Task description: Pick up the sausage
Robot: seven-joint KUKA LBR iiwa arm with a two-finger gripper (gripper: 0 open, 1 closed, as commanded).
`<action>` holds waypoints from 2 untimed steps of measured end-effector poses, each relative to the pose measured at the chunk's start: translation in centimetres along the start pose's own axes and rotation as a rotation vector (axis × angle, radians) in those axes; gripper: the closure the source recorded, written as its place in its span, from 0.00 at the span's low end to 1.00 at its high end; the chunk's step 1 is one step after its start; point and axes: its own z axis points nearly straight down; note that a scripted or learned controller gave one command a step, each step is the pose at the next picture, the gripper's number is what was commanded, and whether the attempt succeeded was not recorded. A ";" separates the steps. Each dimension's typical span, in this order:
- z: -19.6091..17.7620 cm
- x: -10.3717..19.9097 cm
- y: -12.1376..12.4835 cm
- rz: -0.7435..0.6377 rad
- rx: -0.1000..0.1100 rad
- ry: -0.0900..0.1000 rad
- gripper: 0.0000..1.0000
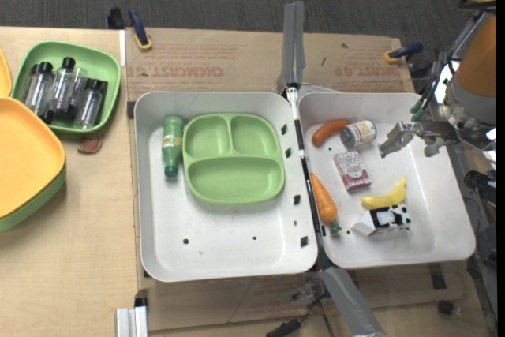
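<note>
Sausage not yet picked up; the grasp is all still to do.

The sausage (329, 131) lies on the floor of the right bin (442, 249), near its upper left corner, well apart from the gripper (397, 138) and off to the fingers' left in the camera view, with the small jar (359, 133) lying between the two, just beside the sausage's end. The fingers look spread and released, with nothing between them, hanging above the upper right part of the bin. Below and left of the fingers sit the pink card packet (351, 170), the banana (385, 196), the black-and-white carton (388, 219) and the carrot (323, 199). By my judgement, reaching across past the jar, closing on the sausage and lifting all remain.
</note>
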 end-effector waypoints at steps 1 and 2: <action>10.8 -2.3 2.5 -0.073 -0.001 0.000 0.00; 13.6 -6.1 -1.2 -0.066 -0.002 0.000 0.00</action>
